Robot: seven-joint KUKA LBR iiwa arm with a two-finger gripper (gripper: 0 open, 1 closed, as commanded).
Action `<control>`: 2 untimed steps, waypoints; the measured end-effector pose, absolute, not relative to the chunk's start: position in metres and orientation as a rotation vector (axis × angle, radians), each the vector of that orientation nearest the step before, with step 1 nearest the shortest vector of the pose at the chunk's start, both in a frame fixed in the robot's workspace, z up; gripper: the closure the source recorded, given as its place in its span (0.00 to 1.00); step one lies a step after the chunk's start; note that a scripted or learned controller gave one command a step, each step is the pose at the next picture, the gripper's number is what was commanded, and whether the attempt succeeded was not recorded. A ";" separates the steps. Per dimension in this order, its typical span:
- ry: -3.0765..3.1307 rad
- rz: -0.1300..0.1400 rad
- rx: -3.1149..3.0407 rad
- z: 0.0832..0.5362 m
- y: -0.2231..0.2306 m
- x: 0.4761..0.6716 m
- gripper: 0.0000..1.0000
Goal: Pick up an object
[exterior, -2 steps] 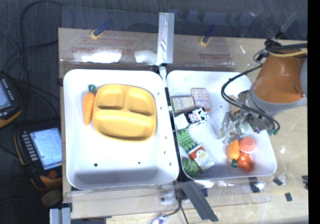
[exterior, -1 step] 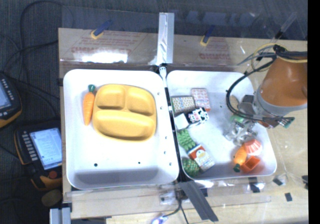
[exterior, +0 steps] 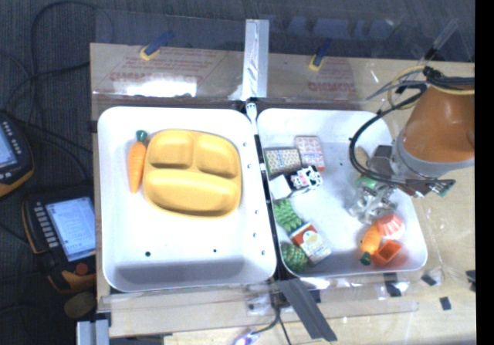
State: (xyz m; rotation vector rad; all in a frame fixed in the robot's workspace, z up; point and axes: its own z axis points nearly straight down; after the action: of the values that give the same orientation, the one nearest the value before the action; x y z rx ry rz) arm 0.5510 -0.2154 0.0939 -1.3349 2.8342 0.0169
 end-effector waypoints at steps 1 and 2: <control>2.839 0.029 -1.331 0.098 -0.214 0.550 1.00; 2.914 0.014 -1.172 0.149 -0.203 0.596 1.00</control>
State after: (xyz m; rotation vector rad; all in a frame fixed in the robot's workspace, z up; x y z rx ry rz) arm 0.5959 -0.2033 0.1486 -1.1717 2.9144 0.0139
